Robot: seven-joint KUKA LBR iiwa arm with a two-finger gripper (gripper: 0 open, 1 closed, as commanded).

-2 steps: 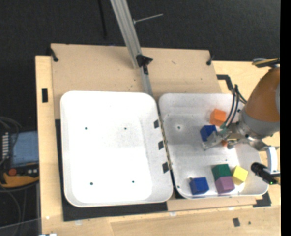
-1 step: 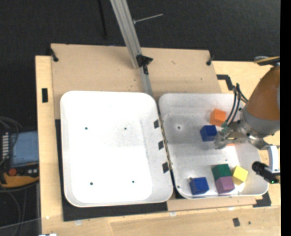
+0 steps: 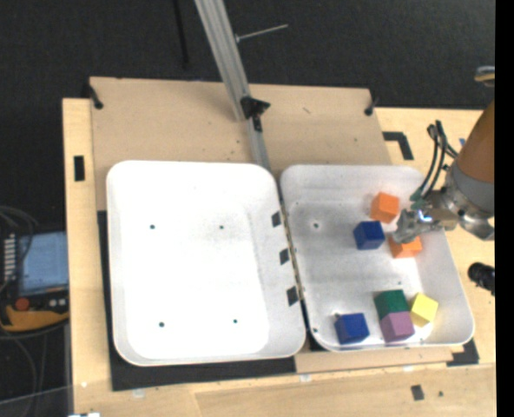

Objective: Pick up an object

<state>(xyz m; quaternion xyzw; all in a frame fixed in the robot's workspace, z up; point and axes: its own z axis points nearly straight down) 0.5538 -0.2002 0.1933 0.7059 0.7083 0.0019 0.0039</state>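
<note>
1. Your surface (image 3: 326,115) carries two shallow white bins side by side: the left bin (image 3: 196,259) is the drop side, the right bin (image 3: 326,198) holds all the stock.
2. The arm (image 3: 476,159) reaches over the right bin's right edge, presumably because that is where the nearest blocks sit.
3. The tool (image 3: 416,224) hangs low just above the small orange block (image 3: 405,248) near the bin's right edge; you cannot tell from here whether it is released or clenched, and nothing is visibly grasped.
4. Close by lie a second orange block (image 3: 385,205) and a blue block (image 3: 369,234), tight enough to get nudged.
5. Along the near edge a blue block (image 3: 352,327), green block (image 3: 391,302), purple block (image 3: 398,326) and yellow block (image 3: 424,308) cluster, the last three touching, so harder picks.
</note>
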